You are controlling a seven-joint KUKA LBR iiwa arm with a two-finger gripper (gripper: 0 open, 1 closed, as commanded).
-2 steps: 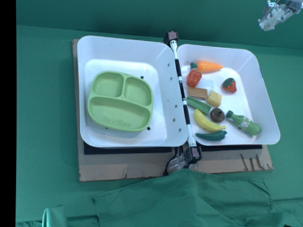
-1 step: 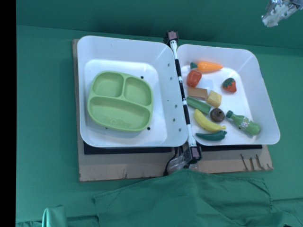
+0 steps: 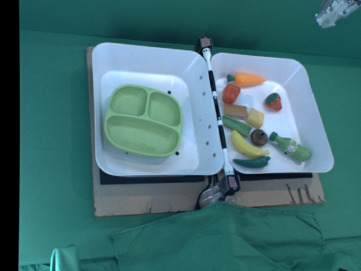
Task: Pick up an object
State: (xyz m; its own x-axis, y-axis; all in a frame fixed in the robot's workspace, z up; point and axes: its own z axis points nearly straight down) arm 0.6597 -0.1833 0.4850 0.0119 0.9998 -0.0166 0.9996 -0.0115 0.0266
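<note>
The right bin (image 3: 307, 83) holds several toy foods: an orange carrot (image 3: 248, 79), a red-orange pepper (image 3: 230, 93), a strawberry (image 3: 273, 101), a tan block (image 3: 236, 110), a yellow cube (image 3: 255, 117), a green cucumber (image 3: 237, 125), a brown round piece (image 3: 259, 136), a banana (image 3: 247, 145), a green bottle (image 3: 290, 147) and a dark green chili (image 3: 252, 162). My gripper (image 3: 334, 8) hangs high at the top right corner, well above and beyond the right bin, with nothing visible between its fingers.
The left bin (image 3: 107, 58) holds a light green divided plate (image 3: 144, 119). A black-and-white rail (image 3: 216, 112) divides the two bins. Both rest on a cardboard sheet (image 3: 141, 205), with green cloth (image 3: 225, 241) bunched at the front.
</note>
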